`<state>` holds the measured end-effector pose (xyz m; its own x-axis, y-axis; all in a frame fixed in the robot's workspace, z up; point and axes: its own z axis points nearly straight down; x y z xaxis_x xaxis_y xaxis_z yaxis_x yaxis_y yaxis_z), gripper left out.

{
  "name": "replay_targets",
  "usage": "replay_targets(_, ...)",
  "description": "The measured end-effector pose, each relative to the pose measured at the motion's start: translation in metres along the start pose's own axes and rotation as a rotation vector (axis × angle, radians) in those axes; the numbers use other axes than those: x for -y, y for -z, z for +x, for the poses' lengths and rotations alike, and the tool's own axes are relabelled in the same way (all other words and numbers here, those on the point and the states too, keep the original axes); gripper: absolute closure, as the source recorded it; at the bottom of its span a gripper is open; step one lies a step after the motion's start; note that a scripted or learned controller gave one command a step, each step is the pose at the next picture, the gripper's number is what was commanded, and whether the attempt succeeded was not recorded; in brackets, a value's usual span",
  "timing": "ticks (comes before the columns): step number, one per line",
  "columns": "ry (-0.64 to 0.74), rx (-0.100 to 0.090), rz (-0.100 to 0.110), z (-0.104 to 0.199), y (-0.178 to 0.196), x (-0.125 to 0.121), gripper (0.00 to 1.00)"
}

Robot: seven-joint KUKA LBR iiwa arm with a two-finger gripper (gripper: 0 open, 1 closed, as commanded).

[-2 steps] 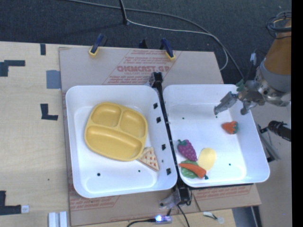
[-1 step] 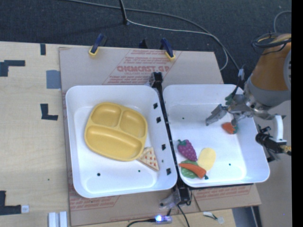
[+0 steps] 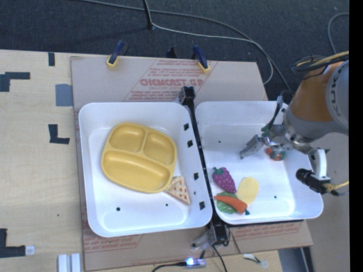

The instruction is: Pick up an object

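Observation:
In the right bin (image 3: 238, 113), near its front, lie a purple toy grape bunch (image 3: 224, 179), a pale yellow toy fruit (image 3: 248, 189) and an orange carrot with green leaves (image 3: 231, 203). My gripper (image 3: 253, 147) hangs over the middle of that bin, up and to the right of the grapes and apart from all three toys. The grey arm with its orange band (image 3: 315, 98) reaches in from the right. In the left bin (image 3: 91, 123) a yellow divided plate (image 3: 139, 156) rests flat, with a toy pizza slice (image 3: 180, 191) at its front right corner.
A black divider (image 3: 195, 152) runs between the two bins. Both bins sit on a cardboard sheet (image 3: 164, 78) held by two blue-and-yellow clamps (image 3: 116, 54) at the back. Cables (image 3: 147, 16) cross the dark floor behind.

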<state>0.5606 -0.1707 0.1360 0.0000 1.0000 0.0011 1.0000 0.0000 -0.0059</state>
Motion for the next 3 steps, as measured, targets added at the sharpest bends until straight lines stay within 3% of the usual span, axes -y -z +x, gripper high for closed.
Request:
replay_targets(1,0.001,0.001,-0.005,0.0,-0.051,0.0,0.0)
replay_targets(2,0.0,0.003,-0.008,0.0,-0.039,-0.001,1.0)
replay_targets(3,0.001,0.002,-0.009,0.004,0.004,-0.003,1.0)
